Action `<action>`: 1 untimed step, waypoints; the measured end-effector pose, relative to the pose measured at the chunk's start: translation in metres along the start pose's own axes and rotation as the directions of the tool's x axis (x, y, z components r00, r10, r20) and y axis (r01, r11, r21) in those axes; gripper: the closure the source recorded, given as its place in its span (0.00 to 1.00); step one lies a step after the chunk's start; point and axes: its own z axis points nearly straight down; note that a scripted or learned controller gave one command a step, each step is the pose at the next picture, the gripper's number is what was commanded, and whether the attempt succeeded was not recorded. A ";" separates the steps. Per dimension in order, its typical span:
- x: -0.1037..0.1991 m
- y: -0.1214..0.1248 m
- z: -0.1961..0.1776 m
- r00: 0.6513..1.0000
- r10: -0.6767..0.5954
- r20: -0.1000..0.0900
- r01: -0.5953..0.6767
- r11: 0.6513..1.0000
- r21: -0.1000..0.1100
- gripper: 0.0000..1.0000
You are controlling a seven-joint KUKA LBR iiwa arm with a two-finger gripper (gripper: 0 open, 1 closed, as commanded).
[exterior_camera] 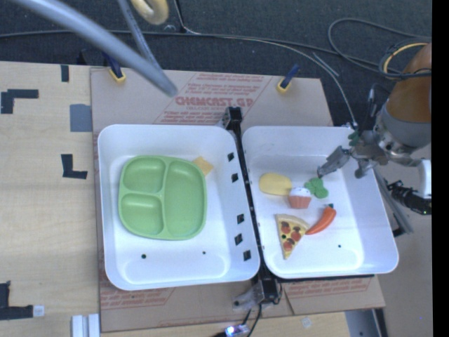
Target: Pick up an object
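Observation:
My gripper (345, 166) hangs over the upper right part of the right bin (365, 258), open with nothing between its fingers. Its left fingertip (327, 168) is just above and to the right of a small green broccoli piece (317, 187). Below and left of it lie a pink cupcake with a white top (299, 198), a yellow lemon-shaped piece (275, 183), an orange carrot (322, 220) and a pizza slice (288, 233). All of them rest on the bin floor.
The left bin (112, 258) holds a green divided plate (163, 196), with a small yellow piece (203, 165) at its upper right corner. A black clip row (240, 188) joins the two bins. Cables (351, 34) run behind the bench.

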 end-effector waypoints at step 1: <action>0.001 0.003 -0.009 1.000 -0.004 0.003 0.004 1.000 -0.014 0.00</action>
